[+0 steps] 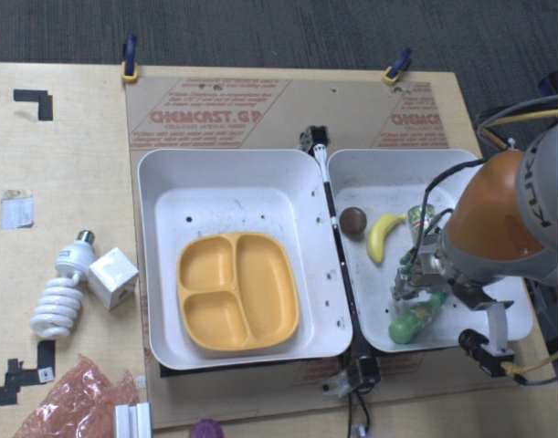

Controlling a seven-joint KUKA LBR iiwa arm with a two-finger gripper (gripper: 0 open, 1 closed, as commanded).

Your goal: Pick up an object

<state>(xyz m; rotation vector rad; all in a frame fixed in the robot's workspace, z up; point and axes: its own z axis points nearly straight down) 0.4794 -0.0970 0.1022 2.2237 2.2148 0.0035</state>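
In the right bin [370, 167] lie a brown ball [352, 220], a yellow banana [384, 234], a small green-and-white cup [420, 217] and a green bottle [407, 324] near the front wall. My gripper [417, 287] hangs low in this bin, just above the upper end of the green bottle and right of the banana. The arm's orange band [493, 213] hides the bin's right part.
The left bin [160, 181] holds a yellow divided plate [237, 290]. Left of the bins on the bench lie a spiral light bulb [61, 290], a white cube box [112, 276] and a red mesh bag [73, 400]. Cables run by the arm at the right.
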